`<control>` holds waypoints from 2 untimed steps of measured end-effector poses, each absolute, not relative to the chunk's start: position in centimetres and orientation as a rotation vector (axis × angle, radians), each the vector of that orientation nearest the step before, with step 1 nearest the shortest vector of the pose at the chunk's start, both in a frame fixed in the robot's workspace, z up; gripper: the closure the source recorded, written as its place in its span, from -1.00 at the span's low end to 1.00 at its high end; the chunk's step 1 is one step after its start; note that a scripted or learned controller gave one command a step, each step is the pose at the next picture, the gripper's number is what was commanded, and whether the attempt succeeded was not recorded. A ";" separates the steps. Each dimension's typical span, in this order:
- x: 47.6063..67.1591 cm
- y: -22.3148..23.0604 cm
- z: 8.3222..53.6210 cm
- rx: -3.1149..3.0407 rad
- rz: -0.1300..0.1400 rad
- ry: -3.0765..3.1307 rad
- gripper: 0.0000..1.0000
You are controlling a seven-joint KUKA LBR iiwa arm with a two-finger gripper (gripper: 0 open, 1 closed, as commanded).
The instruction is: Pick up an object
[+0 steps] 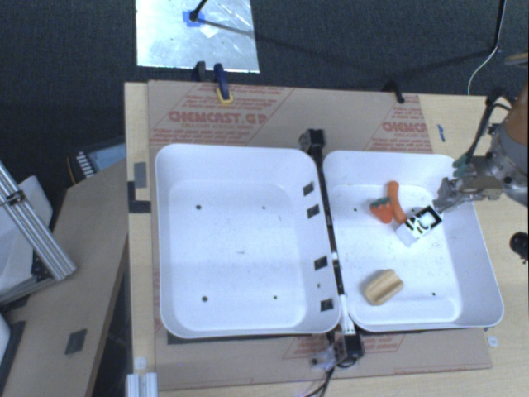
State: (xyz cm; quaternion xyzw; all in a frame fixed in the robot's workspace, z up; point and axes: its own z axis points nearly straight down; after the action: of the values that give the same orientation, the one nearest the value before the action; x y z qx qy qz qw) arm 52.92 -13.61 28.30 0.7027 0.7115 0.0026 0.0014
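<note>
Jaws [446, 195] sit at the right bin's [475, 304] far-right side, low over the rim, w/ the grey arm [508, 151] coming in from the right edge. Whether they're spread or pressed together can't be told; that end is small and blurred. Nothing is seen pinched between them.

Just left of the jaws and a bit nearer the camera: a small white-and-black block [418, 224], tilted, lying on the bin floor. Touching its left side is an orange object [388, 206], roughly carrot-like, one end pointing to the bin's far wall. Contact between jaws and block can't be judged; they're very close.

Further toward the camera from the jaws, well apart from the other two, a tan rounded piece [383, 287] lies near the bin's front.

Left bin [178, 176] is well left of the jaws, across the black divider strip [324, 238]. Both bins rest on a cardboard sheet [248, 110] atop the desk [99, 222].
</note>
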 end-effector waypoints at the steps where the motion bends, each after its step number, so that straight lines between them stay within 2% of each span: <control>1: 53.6 -6.4 38.3 2.200 0.017 2.230 1.00; 2: 56.8 3.6 42.5 2.202 0.014 2.235 1.00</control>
State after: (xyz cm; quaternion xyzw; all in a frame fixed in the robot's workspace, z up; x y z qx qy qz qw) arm 56.76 3.56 42.49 0.7017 0.7124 0.0044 0.0021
